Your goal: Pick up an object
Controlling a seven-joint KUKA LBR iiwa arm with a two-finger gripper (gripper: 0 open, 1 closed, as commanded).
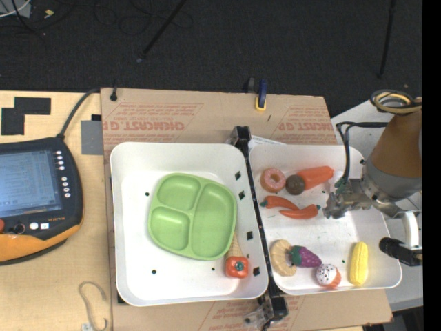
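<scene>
Chili [299, 213] (red), just left of fingers [333, 206]

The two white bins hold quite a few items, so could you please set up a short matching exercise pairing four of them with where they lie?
Things:
1. green divided plate
2. pink doughnut
3. yellow corn cob
4. red tomato

Places:
A. right bin, near its bottom right corner
B. left bin, just below the plate's lower right edge
C. middle of the left bin
D. right bin, upper left, beside a small brown ball

Pairs: 1-C, 2-D, 3-A, 4-B
</scene>
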